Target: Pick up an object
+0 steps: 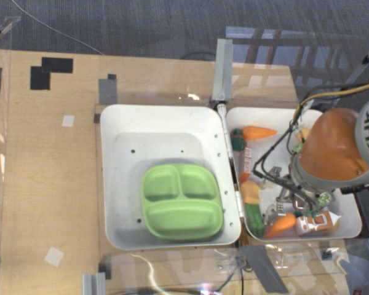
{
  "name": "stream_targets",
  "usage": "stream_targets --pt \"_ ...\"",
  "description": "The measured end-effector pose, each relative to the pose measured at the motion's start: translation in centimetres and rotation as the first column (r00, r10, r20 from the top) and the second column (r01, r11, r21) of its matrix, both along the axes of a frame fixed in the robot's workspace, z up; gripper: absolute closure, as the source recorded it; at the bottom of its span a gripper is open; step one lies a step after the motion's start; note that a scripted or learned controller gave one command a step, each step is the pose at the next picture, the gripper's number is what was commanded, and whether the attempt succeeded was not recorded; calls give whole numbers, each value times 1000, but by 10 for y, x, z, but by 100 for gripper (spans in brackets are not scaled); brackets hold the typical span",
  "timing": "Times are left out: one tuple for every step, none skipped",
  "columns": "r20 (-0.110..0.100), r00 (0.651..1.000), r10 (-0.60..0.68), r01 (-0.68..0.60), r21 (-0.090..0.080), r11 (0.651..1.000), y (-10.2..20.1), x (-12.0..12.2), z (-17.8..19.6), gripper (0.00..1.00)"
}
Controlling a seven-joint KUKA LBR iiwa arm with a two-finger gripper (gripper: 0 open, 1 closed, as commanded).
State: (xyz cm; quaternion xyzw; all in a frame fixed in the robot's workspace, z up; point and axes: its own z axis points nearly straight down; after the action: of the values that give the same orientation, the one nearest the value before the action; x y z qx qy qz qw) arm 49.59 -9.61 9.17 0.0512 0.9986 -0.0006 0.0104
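Two bins side by side on the counter. In the left bin, a divided plate toward the near edge. In the right bin, a carrot at the back, another carrot and a carton at the front.

Arm: grey, orange band above wrist, entering from right edge, angled down and leftward. Black cables looped along wrist's left side. Hand: metallic, pointed down toward lower left, set low beneath orange band. Finger state not discernible among clutter.
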Motion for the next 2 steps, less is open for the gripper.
stream_targets --pt "-10 943 333 -333 -5 943 -63 -6 54 0" --pt "-5 911 413 -413 -7 911 -34 70 -1 0"
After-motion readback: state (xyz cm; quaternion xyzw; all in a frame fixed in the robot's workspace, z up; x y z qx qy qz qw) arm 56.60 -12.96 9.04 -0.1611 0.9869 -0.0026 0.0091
